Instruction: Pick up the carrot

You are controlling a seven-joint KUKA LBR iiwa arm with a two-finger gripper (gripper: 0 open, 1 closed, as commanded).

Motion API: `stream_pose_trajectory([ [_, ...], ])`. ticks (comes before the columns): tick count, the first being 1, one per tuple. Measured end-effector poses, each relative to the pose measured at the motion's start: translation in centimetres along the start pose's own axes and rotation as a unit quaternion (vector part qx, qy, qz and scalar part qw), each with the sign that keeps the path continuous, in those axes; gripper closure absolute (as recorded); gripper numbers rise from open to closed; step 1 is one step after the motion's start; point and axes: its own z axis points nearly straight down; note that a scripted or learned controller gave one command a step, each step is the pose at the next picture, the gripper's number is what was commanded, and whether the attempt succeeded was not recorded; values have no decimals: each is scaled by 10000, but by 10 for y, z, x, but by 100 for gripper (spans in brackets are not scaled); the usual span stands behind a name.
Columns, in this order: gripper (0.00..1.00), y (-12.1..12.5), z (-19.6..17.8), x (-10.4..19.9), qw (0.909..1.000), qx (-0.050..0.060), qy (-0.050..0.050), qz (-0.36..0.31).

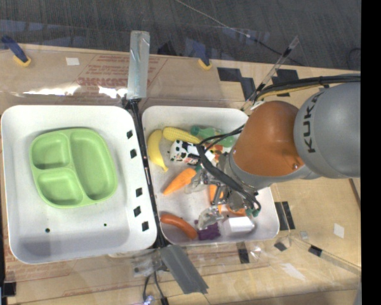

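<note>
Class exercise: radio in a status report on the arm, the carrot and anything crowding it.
Gripper low in right bin, near front wall; fingers unclear. Carrot loose on bin floor, not held. Banana and cow toy crowd it behind.

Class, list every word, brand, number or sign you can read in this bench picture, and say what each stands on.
"KUK": grey arm, black letters reading sideways; the rest of the brand is cut off at the edge.
Red printing: cardboard sheet behind the bins, too blurred to read.
No text is legible on the bins, the green divided plate or the toys.
</note>
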Motion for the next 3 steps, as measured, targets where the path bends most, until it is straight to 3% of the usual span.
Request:
stream_pose_trajectory([
  [1,0,-10,25,-31,9966,25,-66,-816],
  [2,0,-23,25,6,9957,25,-63,-920],
  [3,100,-20,15,5,9953,23,-69,-966],
])
